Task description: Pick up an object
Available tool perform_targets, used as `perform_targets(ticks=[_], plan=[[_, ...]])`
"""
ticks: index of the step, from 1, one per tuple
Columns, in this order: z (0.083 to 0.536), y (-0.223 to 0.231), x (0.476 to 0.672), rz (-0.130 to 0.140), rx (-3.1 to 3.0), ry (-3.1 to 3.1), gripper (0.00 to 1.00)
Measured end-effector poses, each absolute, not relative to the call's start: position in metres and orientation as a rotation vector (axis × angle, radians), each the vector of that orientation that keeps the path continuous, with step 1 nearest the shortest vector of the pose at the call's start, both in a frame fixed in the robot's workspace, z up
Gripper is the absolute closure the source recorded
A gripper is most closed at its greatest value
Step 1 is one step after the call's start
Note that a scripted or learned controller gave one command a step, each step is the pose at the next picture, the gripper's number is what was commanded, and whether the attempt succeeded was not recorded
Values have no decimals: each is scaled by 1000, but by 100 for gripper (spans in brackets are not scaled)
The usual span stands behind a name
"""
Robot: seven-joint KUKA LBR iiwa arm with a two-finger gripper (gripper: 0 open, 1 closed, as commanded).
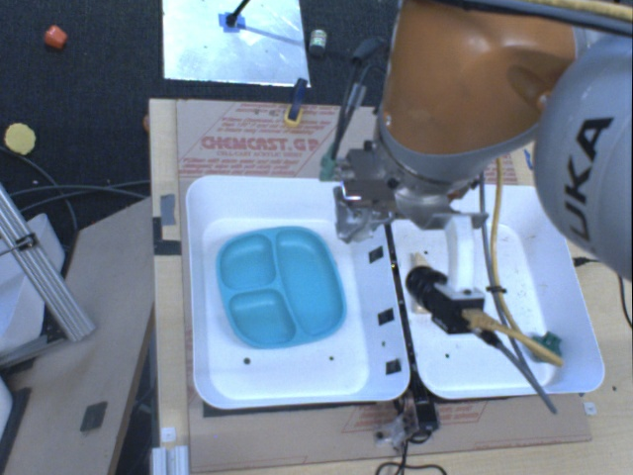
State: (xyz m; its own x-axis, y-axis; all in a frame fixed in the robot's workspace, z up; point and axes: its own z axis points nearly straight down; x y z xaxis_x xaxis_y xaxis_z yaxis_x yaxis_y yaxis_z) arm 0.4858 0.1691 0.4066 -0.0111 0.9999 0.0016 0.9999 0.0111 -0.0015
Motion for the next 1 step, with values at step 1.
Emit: perform_targets(ticks=[1], plan=[[420, 165, 487, -8, -2211, -2235, 100]])
